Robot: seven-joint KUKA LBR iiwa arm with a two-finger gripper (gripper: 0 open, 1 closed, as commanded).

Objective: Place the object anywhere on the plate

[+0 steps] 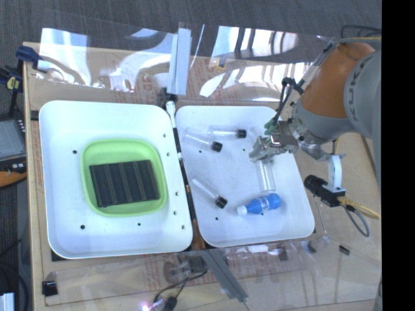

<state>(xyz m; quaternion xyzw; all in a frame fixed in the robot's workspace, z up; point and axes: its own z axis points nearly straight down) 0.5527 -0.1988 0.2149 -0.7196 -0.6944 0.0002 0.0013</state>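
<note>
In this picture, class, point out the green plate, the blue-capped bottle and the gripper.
green plate (91, 155): camera view, on its bare left rim.
blue-capped bottle (260, 204): camera view, on its blue middle.
gripper (263, 153): camera view, midway between its fingertips.

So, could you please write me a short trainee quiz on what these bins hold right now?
1. True or false: the green plate sits in the right bin.
2. Which is nearest the gripper? A. the blue-capped bottle B. the dark ridged block C. the clear tube
3. Fill in: the ridged block rests on the ____.

Key: 1 false, it sits in the left bin; 2 C; 3 plate.
</note>
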